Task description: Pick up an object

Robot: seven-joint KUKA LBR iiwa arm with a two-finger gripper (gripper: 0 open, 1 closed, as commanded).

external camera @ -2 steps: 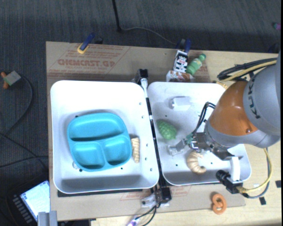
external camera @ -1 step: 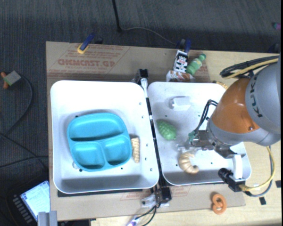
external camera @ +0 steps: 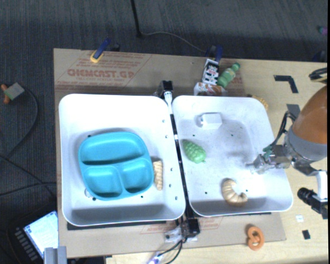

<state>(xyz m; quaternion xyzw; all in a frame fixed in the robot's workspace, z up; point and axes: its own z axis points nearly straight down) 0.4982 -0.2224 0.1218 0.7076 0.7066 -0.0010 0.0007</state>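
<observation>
Approach stage: gripper [external camera: 258, 163] hangs low over the right bin [external camera: 275, 202]; how its jaws stand, can't tell. Croissant [external camera: 232, 192] sits just below-left. Next: shift over it and descend.

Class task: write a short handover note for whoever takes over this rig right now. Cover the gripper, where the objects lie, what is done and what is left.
Gripper: low at the right bin's right side; nothing visibly held.
Right bin: green toy, white block, tan curved toy.
Left bin: blue tray, with a tan ridged piece beside it.
Done: nothing picked up yet.
Left: grasp and lift one object.
</observation>
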